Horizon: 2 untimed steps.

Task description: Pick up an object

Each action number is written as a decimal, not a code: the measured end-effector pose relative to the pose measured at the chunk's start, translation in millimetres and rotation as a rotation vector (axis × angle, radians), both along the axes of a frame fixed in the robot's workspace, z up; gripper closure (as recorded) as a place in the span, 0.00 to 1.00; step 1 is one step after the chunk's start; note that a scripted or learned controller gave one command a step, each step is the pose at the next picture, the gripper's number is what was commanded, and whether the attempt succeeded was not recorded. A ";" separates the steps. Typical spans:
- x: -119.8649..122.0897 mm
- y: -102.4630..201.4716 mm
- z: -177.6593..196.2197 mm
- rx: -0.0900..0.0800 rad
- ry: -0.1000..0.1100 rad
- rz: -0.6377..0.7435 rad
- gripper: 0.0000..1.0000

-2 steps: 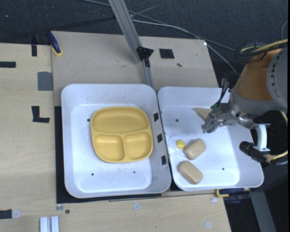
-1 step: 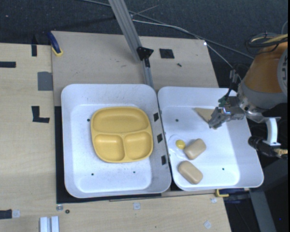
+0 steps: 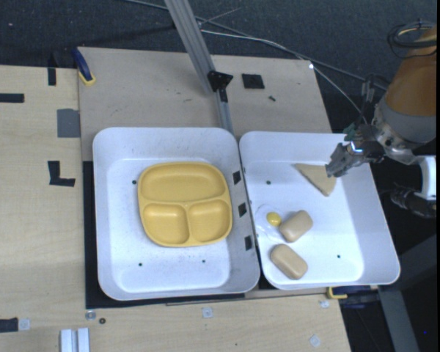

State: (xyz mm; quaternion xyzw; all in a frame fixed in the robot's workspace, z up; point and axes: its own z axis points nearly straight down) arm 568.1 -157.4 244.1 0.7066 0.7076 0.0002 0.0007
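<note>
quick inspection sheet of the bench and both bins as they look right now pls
surface: wooden bench with black tape marks, bearing two white bins side by side.
job's things: right bin holds a tan wedge near its far edge, two tan lumps and a small yellow piece.
clutter: left bin holds a yellow divided plate.
grippers: gripper sits low at the wedge's right end; whether it grasps anything cannot be told.
cables: thin cables run across the dark floor beyond the bench.
surroundings: a grey pole slants in from above; a blue and yellow clamp sits at the bench's far left corner.
</note>
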 end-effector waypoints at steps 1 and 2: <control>-5.4 46.8 2.3 0.001 0.003 0.003 1.00; -2.6 97.7 -12.1 0.001 0.003 0.003 1.00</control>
